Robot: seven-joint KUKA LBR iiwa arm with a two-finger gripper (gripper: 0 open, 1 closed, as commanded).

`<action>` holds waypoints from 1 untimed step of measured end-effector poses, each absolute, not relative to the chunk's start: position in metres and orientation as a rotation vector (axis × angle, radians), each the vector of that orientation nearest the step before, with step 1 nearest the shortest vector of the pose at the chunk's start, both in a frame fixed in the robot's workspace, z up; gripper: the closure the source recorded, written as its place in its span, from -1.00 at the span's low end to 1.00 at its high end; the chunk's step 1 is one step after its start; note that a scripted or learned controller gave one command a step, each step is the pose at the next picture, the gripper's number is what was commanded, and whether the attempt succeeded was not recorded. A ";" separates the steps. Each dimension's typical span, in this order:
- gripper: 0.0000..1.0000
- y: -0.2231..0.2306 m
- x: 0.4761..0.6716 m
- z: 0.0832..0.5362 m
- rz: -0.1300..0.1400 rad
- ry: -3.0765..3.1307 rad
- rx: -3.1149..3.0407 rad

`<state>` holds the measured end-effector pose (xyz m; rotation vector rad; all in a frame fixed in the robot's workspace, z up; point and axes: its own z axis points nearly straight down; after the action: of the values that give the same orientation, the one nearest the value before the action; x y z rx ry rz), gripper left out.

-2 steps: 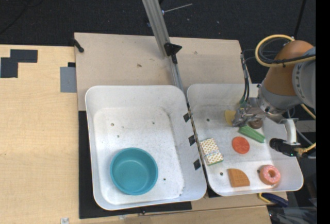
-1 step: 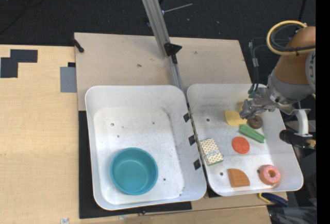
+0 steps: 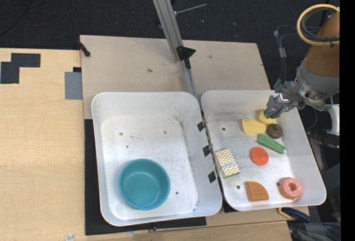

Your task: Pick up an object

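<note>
White plastic all round as the gripper (image 3: pixel 275 106) hangs low over the far right corner of the right bin (image 3: pixel 314 190), the grey arm (image 3: pixel 319 71) reaching in from the right with its orange band up top. It sits right at a small yellow piece (image 3: pixel 265 118), touching or just above it, hard to say which, and from this angle I can't tell how that hand is set. Just beside that, a bigger yellow wedge (image 3: pixel 253 127) lies flat, with a brown ring (image 3: pixel 274 131) and a green stick (image 3: pixel 270 143) close on its right. Nearer the front, a red disc (image 3: pixel 259 156) sits mid-bin, a checkered block (image 3: pixel 227 163) rests against the bin's left wall, and along the near edge there's an orange slice (image 3: pixel 256 191) and a pink doughnut (image 3: pixel 290 188). Over in the left bin (image 3: pixel 102 123), a teal bowl (image 3: pixel 144 183) sits upright in the near corner, well apart from the action.
</note>
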<state>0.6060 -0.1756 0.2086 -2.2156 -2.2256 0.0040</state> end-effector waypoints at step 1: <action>1.00 -0.169 0.608 0.266 0.004 -2.226 -2.216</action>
<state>0.6077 -0.1694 0.2657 -2.2160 -2.2257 0.0038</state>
